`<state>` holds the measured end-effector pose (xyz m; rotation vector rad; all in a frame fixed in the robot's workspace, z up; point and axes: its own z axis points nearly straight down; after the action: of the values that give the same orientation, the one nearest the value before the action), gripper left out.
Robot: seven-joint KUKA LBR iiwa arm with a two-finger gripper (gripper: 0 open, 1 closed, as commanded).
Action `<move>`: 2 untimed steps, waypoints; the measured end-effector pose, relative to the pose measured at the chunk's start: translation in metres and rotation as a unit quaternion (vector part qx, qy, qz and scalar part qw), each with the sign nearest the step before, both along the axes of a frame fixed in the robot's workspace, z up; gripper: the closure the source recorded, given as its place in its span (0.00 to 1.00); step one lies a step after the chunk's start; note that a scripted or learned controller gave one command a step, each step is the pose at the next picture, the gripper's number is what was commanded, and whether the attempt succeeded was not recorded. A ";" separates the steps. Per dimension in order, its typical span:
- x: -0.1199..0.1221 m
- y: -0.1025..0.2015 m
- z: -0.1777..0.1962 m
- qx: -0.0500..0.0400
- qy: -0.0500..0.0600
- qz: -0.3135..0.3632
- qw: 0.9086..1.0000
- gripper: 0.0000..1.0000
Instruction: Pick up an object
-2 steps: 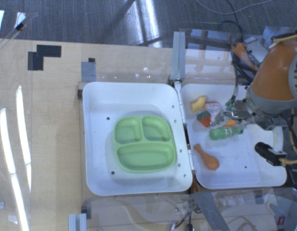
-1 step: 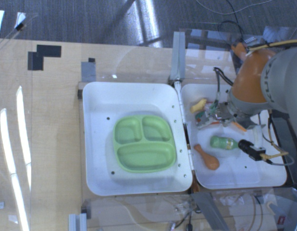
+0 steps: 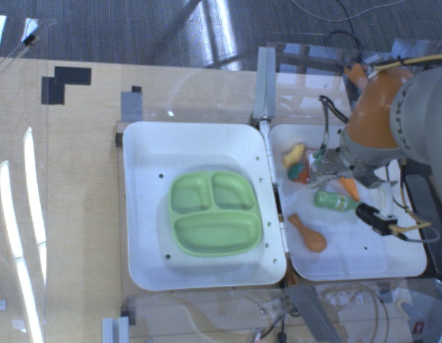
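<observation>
My gripper (image 3: 322,170) hangs low over the upper left part of the right bin (image 3: 364,263). Just to its left lie a yellow toy (image 3: 294,153) and a red and green toy (image 3: 300,171), close to the fingertip area. A green bottle (image 3: 334,201) lies on its side just below the gripper. A small orange piece (image 3: 349,187) sits to the gripper's right, partly under the arm. An orange-brown drumstick-shaped toy (image 3: 307,233) lies further toward the front of the bin.
The left bin (image 3: 142,191) bears a green divided plate (image 3: 214,213) in its middle. A raised wall (image 3: 272,191) separates the two bins. The grey arm with its orange band (image 3: 378,113) covers the right bin's far right corner.
</observation>
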<state>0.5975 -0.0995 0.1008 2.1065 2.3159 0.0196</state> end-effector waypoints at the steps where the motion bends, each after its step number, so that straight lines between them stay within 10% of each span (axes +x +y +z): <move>1: 0.000 0.000 0.000 0.000 0.000 0.000 1.000 0.00; 2: 0.055 0.006 -0.013 -0.001 0.004 0.008 1.000 0.00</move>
<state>0.6523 -0.0936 0.0876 2.0902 2.3359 0.0084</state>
